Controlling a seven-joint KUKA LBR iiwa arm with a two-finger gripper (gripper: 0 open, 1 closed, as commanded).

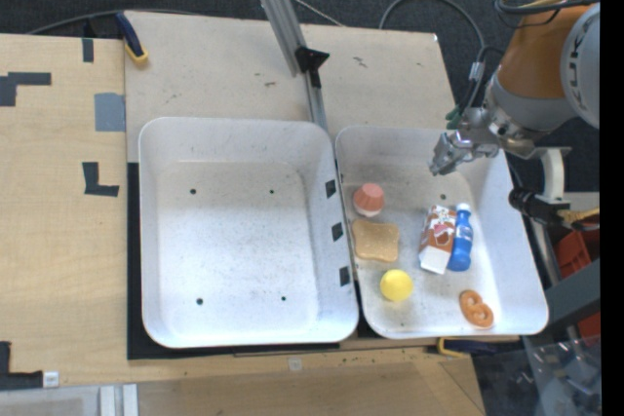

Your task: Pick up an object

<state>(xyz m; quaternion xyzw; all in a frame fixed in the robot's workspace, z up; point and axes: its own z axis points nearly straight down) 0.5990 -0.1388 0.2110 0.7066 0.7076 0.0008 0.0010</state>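
Looking down on the bench, you see the gripper (447, 161) hanging over the far part of the right bin (522, 307), above and apart from the things lying in it; you cannot tell how its pincer stands, and nothing shows in its grasp. Take the toast slice (376, 241) as your mark: the pink round piece (369, 199) sits just beyond it, the yellow ball (395, 284) just nearer the camera, the carton (439, 240) and blue bottle (461, 237) to its right, touching each other, and the pretzel (477, 308) further right and nearer. The left bin (156, 209) lies to its left.
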